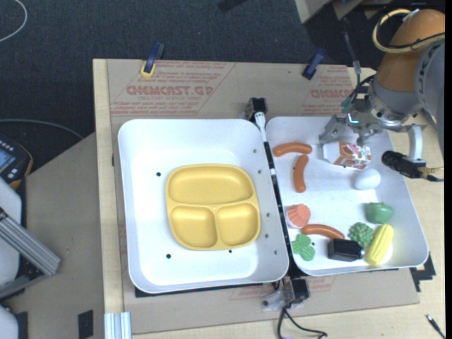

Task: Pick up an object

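- The left bin (pixel 134 189) held a yellow divided plate (pixel 212 207) at its middle; it stood well apart from the work.
- In the right bin (pixel 417 242) two sausages (pixel 296 159) lay at the far left; a third sausage (pixel 323 229), a green piece (pixel 303 246) and a black block (pixel 344 249) lay near; corn (pixel 381 243) and a green pepper (pixel 379 212) crowded the near right.
- The packet (pixel 347 155), red and white, lay at the far right, a white egg (pixel 366 180) just beside it; it looked light, crinkly and slippery, best pinched across its narrow sides.
- The gripper (pixel 351 134) hung over the packet, fingers spread, gripping nothing.
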Tool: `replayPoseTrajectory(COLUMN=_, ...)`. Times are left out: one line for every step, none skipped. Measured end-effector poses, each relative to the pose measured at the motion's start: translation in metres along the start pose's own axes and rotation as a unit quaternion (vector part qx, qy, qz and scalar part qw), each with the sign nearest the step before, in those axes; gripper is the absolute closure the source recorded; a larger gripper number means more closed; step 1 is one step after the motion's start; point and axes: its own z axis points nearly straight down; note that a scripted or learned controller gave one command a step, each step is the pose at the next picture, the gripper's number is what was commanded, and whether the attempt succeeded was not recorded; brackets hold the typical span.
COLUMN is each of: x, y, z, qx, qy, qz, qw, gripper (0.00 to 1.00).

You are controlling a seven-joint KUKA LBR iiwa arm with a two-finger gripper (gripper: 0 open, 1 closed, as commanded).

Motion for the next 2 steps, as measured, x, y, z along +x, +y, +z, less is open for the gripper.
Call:
replayPoseTrajectory(x=-0.0009, y=0.0021, z=0.0250, qx=-0.007, qy=-0.002, qz=0.001, qw=1.0000, gripper=0.00)
replayPoseTrajectory(x=-0.0004, y=0.0019, z=0.0168, qx=-0.007, qy=-0.003, qz=0.000, qw=1.0000, gripper=1.00)
